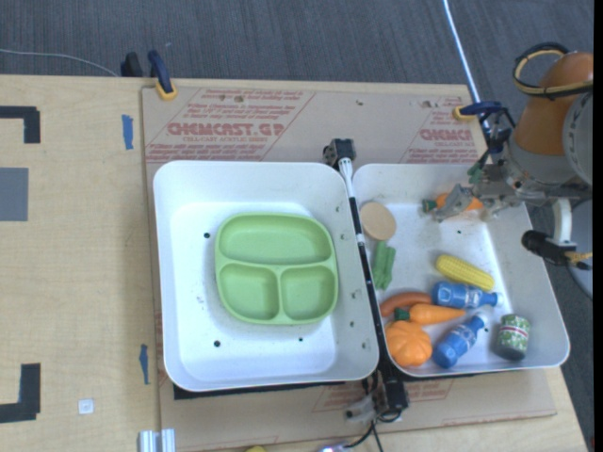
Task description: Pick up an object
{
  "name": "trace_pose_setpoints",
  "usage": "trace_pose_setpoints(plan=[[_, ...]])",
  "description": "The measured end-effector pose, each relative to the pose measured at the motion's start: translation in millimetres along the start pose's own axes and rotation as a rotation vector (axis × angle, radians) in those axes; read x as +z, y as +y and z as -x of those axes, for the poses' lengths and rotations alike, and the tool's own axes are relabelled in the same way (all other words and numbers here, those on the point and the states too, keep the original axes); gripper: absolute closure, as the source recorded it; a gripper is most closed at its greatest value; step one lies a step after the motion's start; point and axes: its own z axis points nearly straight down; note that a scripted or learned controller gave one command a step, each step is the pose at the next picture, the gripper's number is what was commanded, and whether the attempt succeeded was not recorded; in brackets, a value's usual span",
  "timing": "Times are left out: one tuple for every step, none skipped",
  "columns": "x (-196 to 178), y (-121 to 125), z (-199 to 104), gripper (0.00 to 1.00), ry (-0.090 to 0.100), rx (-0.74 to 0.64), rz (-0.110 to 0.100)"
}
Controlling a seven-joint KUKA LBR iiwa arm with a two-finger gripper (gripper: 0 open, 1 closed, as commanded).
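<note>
My gripper (462, 201) hangs over the far part of the right bin (546, 347), close to a small orange thing (441, 201) at its tip. The view is too blurred there for me to tell how the gripper stands, or whether it touches that piece; I'd guess not. Nothing looks lifted yet, so the pick remains to be done. The likely targets lie nearer: a corn cob (464, 271), two blue bottles (464, 297), a carrot (435, 314), a pumpkin (411, 344), a can (513, 335). The left bin (179, 252) holds a green tray (276, 268).
</note>
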Motion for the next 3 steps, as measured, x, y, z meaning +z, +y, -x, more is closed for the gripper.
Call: trace_pose_setpoints(plan=[[2, 11, -20, 0.0, -0.019, 0.007, -0.017], [1, -67, -6, 0.0, -0.012, 0.004, 0.007], [1, -41, -42, 0.0, -0.014, 0.002, 0.012]])
